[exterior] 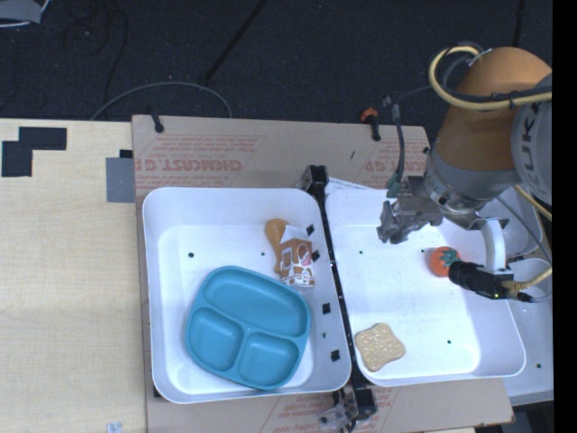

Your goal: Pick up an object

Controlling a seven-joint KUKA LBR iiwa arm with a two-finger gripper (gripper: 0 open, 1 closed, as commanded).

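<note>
One orange object (442, 261) partly behind arm.

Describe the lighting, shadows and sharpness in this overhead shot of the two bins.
Camera view: light is even and soft, with the white bins bright but not blown out; the floor at the top is dark. The blue tray casts only a thin shadow. The gripper reads as a dark, slightly soft shape, its details hard to make out. The cracker and the small orange object look mildly blurred.
</note>
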